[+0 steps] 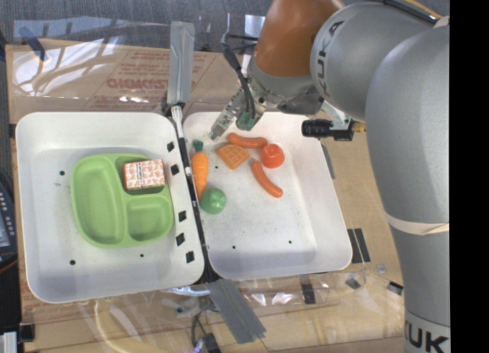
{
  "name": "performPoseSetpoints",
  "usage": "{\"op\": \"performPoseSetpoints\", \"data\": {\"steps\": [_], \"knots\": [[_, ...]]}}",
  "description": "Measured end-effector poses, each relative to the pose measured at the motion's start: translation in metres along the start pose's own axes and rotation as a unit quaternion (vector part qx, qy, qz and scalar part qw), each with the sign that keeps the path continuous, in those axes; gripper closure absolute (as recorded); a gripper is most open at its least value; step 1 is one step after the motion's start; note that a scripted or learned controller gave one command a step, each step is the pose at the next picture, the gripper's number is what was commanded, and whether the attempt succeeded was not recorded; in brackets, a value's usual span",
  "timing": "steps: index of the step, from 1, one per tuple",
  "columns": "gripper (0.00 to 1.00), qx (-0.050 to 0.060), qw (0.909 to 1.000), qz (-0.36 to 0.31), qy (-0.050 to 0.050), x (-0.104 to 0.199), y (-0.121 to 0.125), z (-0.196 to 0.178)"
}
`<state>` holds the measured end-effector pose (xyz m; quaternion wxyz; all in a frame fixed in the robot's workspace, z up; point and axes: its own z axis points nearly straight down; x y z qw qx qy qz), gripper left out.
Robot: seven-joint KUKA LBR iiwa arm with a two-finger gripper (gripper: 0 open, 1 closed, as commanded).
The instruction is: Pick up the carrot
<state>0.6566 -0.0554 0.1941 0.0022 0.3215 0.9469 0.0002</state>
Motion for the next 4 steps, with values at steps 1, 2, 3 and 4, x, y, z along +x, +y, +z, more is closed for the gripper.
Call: {"op": "performPoseSetpoints", "data": {"steps": [1, 2, 3, 4], "knots": [[0.00, 0.000, 0.9957, -0.093, 0.000, 0.056, 0.024, -0.101], [0.00, 0.002, 0.9790, -0.204, 0.003, 0.046, -0.028, 0.004], [1.00, 0.001, 0.9786, -0.206, 0.001, 0.045, -0.026, -0.008], [0.00, 0.001, 0.9786, -0.206, 0.001, 0.045, -0.026, -0.008]]}}
